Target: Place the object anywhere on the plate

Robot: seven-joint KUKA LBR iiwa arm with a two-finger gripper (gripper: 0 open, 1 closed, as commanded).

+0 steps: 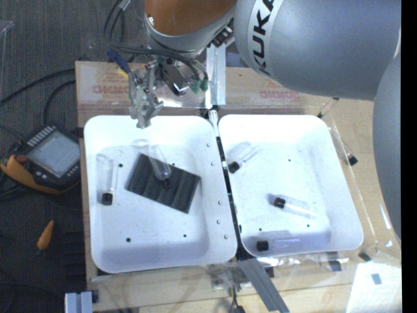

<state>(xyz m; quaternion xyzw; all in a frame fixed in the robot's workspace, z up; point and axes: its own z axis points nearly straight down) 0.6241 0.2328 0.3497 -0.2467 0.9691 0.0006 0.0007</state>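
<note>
Vial (158, 163) seen lying on dark plate (163, 184), left of centre; end effector (143, 113) raised at upper left, finger state indeterminable; placement judged done, withdrawal required next.

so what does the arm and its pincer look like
The arm is fat, rounded and silver-grey, with KUKA in dark capitals on its side and a glossy orange band above the wrist. Below that hangs a small metal pincer with thin grey fingers, green and blue bits of wiring beside it, and dark cables trailing off behind.
</note>
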